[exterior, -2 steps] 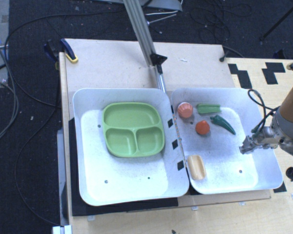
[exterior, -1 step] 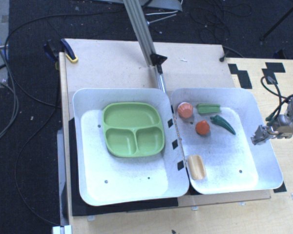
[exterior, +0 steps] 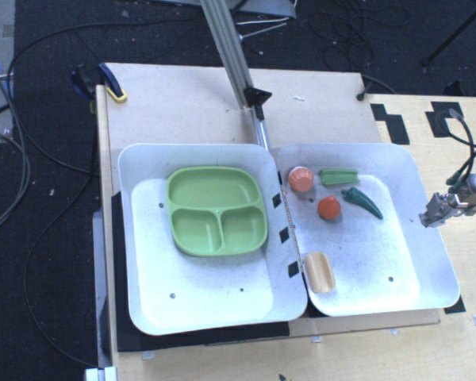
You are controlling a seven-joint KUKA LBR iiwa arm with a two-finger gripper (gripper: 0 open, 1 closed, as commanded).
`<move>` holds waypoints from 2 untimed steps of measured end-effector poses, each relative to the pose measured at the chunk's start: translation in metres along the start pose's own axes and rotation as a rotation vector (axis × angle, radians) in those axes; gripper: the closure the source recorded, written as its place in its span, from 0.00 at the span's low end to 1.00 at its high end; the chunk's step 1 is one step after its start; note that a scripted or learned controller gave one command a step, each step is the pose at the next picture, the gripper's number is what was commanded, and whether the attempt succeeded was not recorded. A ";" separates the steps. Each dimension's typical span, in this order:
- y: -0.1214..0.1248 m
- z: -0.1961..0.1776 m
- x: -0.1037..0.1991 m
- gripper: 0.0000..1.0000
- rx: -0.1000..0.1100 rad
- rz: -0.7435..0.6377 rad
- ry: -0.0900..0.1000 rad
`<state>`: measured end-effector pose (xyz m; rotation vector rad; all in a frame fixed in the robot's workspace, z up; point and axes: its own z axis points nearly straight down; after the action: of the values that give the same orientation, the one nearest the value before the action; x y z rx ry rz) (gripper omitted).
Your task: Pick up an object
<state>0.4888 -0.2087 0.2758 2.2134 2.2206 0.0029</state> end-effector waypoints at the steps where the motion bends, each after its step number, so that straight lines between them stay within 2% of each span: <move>1: 0.001 -0.017 0.000 1.00 0.003 0.001 0.001; 2: 0.013 -0.001 0.049 1.00 0.006 -0.003 0.004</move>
<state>0.5016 -0.1601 0.2763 2.2149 2.2291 0.0003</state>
